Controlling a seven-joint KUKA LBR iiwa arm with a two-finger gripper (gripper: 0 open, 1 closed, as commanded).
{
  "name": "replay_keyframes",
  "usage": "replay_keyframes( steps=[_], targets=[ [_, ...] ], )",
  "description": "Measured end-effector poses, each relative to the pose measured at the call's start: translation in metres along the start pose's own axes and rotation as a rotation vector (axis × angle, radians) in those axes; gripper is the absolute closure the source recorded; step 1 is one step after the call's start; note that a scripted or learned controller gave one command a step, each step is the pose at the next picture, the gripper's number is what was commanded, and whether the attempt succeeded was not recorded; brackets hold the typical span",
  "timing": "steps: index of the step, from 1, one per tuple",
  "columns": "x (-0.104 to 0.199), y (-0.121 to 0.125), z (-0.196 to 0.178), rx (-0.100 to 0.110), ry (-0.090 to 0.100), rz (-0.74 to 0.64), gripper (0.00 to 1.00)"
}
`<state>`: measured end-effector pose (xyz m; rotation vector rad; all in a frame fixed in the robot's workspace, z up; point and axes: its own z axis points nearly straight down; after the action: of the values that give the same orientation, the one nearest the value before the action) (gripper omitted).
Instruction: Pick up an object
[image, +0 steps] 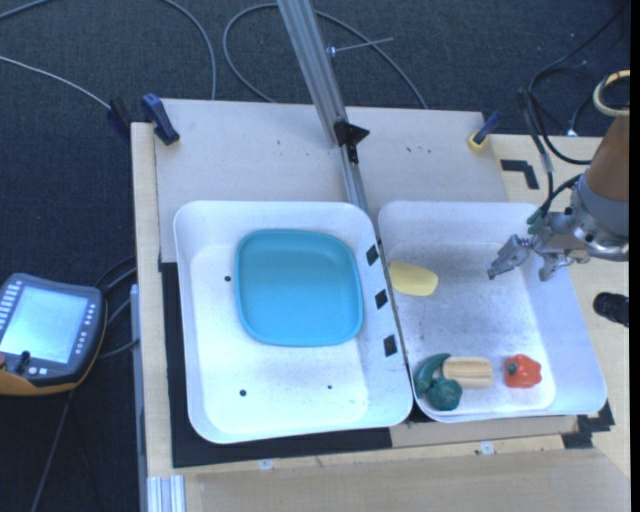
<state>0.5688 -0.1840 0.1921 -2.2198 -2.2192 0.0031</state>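
The gripper (528, 258) hangs released over the right bin (575, 330), nothing between its fingers, near the yellow lemon-like piece (413, 279) lying by the divider, which looks light, smooth, likely slippery, best pinched across its narrow middle

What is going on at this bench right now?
A grey robot arm reaches in from the right, its end effector above the right bin with nothing visibly between its fingers. A yellow piece, a green piece, a tan block and a red piece lie there. The left bin holds a blue plate.
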Motion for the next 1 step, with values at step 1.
replay_keyframes(
  steps=[1],
  targets=[
    [0.0074,-0.0028,0.0451,0.0,0.0,-0.001,0.0]
  ],
)
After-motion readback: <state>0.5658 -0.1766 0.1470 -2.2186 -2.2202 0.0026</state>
